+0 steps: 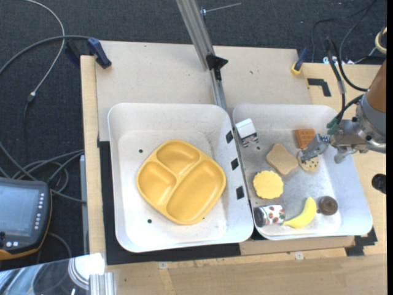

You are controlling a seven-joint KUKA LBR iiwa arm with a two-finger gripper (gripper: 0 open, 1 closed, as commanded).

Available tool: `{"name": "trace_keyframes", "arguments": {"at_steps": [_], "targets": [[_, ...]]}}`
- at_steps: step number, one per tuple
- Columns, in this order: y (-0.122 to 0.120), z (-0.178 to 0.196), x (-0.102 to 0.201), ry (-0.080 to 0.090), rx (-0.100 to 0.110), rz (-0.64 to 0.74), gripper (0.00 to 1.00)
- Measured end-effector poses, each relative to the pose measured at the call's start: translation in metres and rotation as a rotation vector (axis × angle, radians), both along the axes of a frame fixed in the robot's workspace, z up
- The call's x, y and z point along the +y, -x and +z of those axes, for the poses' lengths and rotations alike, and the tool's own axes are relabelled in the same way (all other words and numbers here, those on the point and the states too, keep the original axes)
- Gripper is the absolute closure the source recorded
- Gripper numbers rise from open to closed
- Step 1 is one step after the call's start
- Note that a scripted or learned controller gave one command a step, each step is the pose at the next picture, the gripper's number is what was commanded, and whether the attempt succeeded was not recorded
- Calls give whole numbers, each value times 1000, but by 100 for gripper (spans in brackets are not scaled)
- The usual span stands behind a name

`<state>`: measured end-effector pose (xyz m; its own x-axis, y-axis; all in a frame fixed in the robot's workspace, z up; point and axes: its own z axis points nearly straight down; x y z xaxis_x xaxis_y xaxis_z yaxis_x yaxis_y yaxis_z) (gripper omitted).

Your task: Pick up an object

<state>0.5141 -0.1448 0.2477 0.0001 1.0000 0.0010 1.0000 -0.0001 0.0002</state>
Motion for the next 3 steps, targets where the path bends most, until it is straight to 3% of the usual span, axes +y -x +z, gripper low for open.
{"name": "trace_keyframes", "arguments": {"at_steps": [1,2,3], "targets": [[-1,11,0,0,-3,1,100],[-18,28,3,2,-3,3,100],[-1,142,17,3,-11,3,100]]}}
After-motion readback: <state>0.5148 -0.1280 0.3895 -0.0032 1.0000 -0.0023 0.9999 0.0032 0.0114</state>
